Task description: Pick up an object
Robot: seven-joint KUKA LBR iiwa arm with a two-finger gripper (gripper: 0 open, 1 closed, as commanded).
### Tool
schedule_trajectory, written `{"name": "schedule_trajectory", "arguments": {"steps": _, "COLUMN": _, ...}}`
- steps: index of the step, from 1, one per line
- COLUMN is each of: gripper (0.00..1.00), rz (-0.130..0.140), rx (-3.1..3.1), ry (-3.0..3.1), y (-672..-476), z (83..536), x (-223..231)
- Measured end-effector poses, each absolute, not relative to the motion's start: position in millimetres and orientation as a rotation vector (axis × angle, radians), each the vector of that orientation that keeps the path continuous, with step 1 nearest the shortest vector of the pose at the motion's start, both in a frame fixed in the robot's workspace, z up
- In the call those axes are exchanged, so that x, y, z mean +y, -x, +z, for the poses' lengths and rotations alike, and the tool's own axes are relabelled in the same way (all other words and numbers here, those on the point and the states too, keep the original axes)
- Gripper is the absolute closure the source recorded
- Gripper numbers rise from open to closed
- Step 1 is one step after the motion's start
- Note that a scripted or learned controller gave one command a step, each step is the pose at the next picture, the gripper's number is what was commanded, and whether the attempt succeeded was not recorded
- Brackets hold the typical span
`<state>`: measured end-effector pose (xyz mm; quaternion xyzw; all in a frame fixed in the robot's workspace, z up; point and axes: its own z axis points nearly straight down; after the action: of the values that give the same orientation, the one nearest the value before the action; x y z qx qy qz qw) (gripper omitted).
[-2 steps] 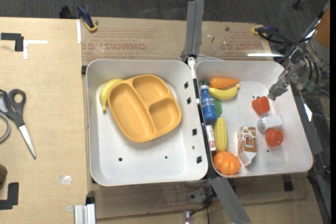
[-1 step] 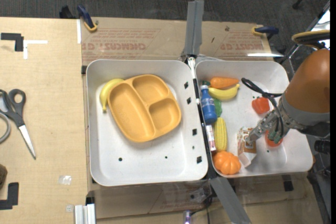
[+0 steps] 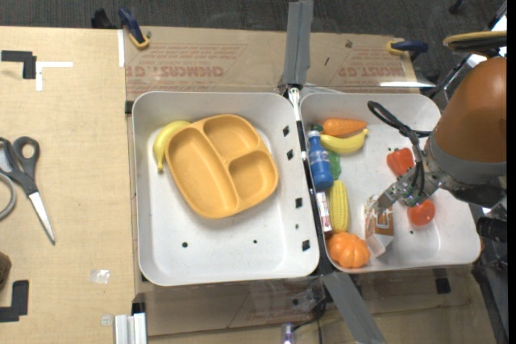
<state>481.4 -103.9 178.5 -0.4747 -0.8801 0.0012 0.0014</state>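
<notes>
Basically, gripper [image 3: 393, 195] is down in the right bin [image 3: 451, 250], near side, tips at a small clear packet [image 3: 379, 223] — can't tell its state. Toy orange [image 3: 348, 250], corn [image 3: 339, 205], blue bottle [image 3: 319, 161] along the bin's left wall. Left bin [image 3: 161, 254] — yellow divided plate [image 3: 219, 164], banana [image 3: 164, 140] at its edge.

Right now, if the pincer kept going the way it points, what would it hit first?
Probably the small packet lying just below the pincer in the right bin; depth is hard to judge from above.
</notes>
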Motion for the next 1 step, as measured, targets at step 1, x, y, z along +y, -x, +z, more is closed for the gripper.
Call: {"name": "schedule_trajectory", "arguments": {"steps": 1, "gripper": 1.0, "rz": 0.006, "rx": -2.69, "ry": 1.618, "y": -478.9, "z": 228.5, "x": -43.7}}
